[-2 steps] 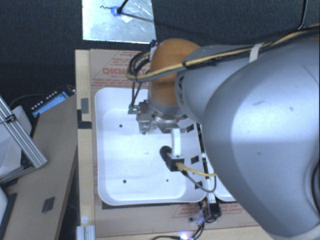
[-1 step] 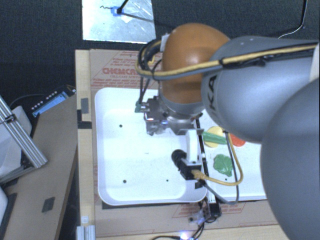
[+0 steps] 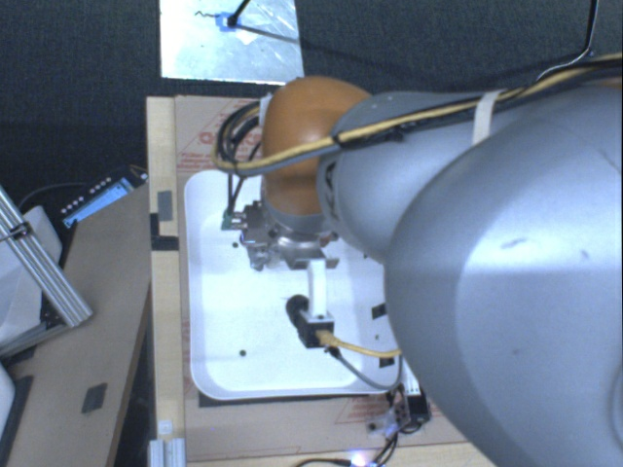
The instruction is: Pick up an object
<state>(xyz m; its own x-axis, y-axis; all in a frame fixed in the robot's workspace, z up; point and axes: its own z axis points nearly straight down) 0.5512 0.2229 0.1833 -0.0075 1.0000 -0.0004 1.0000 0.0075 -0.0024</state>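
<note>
My gripper (image 3: 280,253) hangs low over the back part of the white bin (image 3: 219,290), under the orange band (image 3: 297,134) of the wrist. I look at its metal body from above, and the wrist hides what is beneath it. On the bin floor I make out a small dark piece (image 3: 378,311) by the arm's edge and a tiny dark speck (image 3: 241,351) near the front. The big grey arm (image 3: 487,261) covers the right side of the bin and all that lies beyond it.
The bin rests on a cardboard sheet (image 3: 167,261). An aluminium rail (image 3: 44,275) and a blue-and-black device (image 3: 97,197) lie to the left of the bench. A shiny sheet (image 3: 231,22) lies at the back. Loose wiring (image 3: 404,412) sits by the bin's front right corner.
</note>
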